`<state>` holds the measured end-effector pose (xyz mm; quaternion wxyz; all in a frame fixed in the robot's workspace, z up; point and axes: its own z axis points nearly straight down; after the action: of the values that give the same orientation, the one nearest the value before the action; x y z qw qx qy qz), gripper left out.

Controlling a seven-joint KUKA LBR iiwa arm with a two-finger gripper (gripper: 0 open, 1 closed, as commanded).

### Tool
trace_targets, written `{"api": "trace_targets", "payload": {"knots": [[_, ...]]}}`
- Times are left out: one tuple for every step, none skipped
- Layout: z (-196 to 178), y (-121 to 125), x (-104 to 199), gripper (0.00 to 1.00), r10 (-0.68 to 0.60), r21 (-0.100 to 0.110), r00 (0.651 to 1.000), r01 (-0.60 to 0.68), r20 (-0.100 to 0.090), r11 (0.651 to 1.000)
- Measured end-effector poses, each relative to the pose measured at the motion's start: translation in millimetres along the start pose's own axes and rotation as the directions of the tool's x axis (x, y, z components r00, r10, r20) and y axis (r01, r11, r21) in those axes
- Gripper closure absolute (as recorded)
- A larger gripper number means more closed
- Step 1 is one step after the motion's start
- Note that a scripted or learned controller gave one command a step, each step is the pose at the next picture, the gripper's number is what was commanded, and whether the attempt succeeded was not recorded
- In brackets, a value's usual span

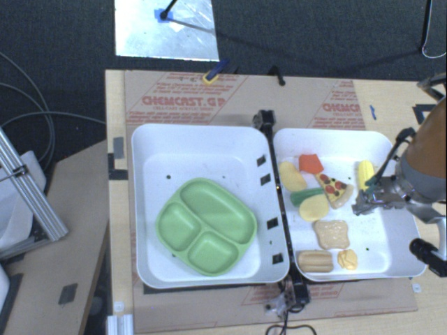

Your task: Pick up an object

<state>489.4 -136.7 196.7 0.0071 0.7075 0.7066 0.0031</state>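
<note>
The right bin (377,253) holds several toy foods: an orange-red block (310,163), a pale yellow piece (292,176), a pizza slice (335,188), a green and yellow piece (310,202), a corn cob (364,174), a bread slice (331,234), a hot dog bun (315,260) and a small yellow piece (347,259). My gripper (367,202) hangs low over the right bin, just right of the pizza slice and below the corn cob. Nothing shows between its fingers.
The left bin (150,149) holds a green divided plate (205,225). A black divider with clips (274,201) runs between the bins. The arm's grey body and orange band (426,159) cover the right bin's right edge. Cardboard lies under both bins.
</note>
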Motion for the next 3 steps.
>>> {"api": "trace_targets", "payload": {"knots": [[12, -2, 64, 1.0, -0.01, 0.012, 1.0, 0.011, -0.008, 1.0], [64, -5, 40, 1.0, 0.0, 0.018, 1.0, 0.0, -0.005, 1.0], [107, -3, 29, 1.0, -0.001, 0.009, 1.0, 0.001, -0.005, 1.0]]}}
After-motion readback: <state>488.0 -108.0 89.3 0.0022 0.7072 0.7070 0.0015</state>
